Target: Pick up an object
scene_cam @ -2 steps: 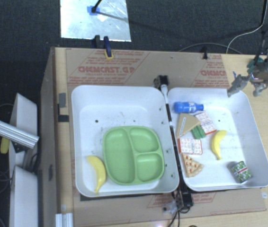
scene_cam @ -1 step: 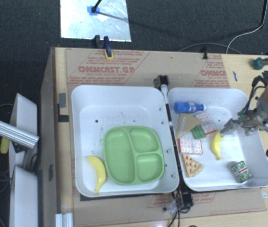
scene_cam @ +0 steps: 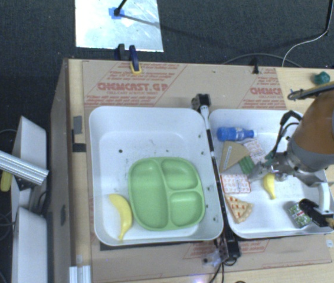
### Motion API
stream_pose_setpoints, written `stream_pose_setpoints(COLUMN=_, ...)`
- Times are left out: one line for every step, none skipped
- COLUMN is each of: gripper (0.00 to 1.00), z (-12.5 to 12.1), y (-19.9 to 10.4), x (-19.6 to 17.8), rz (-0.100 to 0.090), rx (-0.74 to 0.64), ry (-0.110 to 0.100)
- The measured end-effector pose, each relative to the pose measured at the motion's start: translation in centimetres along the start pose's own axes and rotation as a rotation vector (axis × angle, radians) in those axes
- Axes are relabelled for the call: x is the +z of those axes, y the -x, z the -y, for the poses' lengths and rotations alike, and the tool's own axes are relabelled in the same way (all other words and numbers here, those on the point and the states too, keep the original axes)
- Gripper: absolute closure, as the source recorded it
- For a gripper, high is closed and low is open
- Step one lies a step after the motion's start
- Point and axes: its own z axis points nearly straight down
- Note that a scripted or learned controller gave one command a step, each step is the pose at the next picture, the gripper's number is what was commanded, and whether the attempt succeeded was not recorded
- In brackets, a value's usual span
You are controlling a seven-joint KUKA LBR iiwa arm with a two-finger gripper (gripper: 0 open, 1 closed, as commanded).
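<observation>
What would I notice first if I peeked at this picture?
Probably the big light-green divided plastic plate in the left white bin, with a yellow toy banana lying beside it. Next, the grey arm with its orange band reaching into the right white bin, its gripper just above a small yellow piece among scattered toys.

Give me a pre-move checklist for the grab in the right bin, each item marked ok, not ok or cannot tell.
1. Gripper over the right bin: ok.
2. Target close by: ok, a small yellow piece lies just below the gripper.
3. Something held between the fingers: cannot tell.
4. Space around target: not ok, the green wedge and patterned card crowd its left.
5. Blue bottle out of the way: ok, near the bin's far wall.
</observation>
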Motion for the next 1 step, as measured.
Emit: stream_pose_setpoints(gripper=1.00, z=-0.08, y=0.06, x=-1.07, rz=0.001, rx=-0.001, ry=0.003)
